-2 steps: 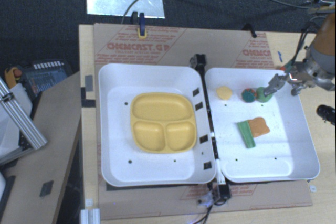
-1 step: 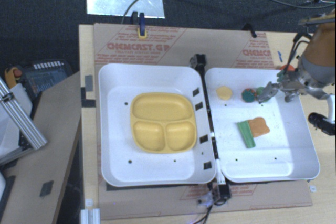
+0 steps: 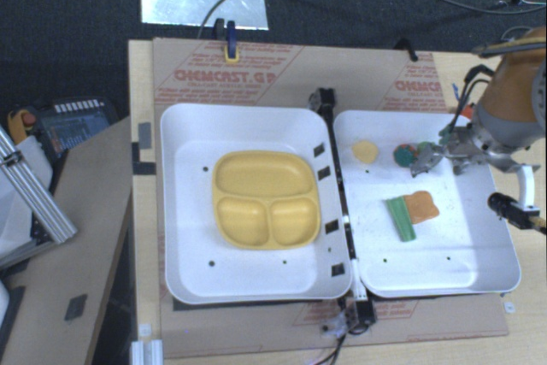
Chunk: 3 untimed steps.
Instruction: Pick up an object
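Observation:
The right bin point(image 3: 479, 269) holds several small objects. A pale yellow round piece point(image 3: 365, 151) lies near its back left. Just to the right of it is a teal round object point(image 3: 403, 155) with a bit of red on it. A green block point(image 3: 399, 218) lies in the middle, touching an orange piece point(image 3: 422, 205) on its right. My gripper point(image 3: 430, 156) hangs low over the back of this bin, right beside the teal object, and part of that object is hidden behind it. Nothing can be seen held in it.
The left bin point(image 3: 184, 209) carries a yellow divided plate point(image 3: 263, 199). A black divider point(image 3: 335, 192) runs between the bins. My arm point(image 3: 513, 98) comes in over the right bin's back right corner. Cables cross the bench behind the bins.

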Each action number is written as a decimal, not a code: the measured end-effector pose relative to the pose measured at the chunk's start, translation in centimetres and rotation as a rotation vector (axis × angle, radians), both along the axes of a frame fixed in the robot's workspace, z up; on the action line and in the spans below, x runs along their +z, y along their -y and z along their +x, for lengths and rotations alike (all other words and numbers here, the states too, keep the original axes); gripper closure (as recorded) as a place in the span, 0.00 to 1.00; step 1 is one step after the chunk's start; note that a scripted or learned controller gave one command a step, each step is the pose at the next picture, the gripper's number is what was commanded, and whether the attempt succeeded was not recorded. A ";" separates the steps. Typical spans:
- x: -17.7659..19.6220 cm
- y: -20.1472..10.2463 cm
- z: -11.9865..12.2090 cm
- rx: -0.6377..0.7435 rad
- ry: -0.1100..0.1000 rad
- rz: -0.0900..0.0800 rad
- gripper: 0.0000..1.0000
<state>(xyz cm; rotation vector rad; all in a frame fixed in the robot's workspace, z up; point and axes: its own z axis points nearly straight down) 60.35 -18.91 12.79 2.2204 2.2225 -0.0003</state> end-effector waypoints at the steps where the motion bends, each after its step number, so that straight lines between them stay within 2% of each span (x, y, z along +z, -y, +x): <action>1: 1.3 0.1 0.1 0.000 0.005 -0.002 1.00; 3: 11.7 -0.3 1.3 0.005 0.007 -0.002 1.00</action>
